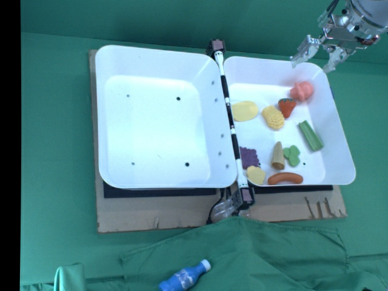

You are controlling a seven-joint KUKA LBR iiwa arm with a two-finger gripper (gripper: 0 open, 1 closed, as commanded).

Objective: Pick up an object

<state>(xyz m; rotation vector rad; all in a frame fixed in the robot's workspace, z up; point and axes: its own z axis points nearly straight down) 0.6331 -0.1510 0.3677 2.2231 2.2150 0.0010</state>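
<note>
Two white bins: left bin (159, 117) far left of my gripper (317, 53); right bin (339, 156) just below it, holding about ten toy foods. Pink piece (302, 90) lies nearest, directly below. My fingers are spread apart, gripping nothing. Blue bottle (184, 276): label unreadable.

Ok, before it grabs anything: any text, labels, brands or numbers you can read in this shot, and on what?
None can be read.
Blue bottle on the cloth at the bottom: its label shows pale marks, too small and blurred to read.
Toy foods in the right bin, such as the corn and sausage: no print seen.
Left bin: only dark dots, no text.
Pincer, open above the right bin's far rim: no marking legible.
</note>
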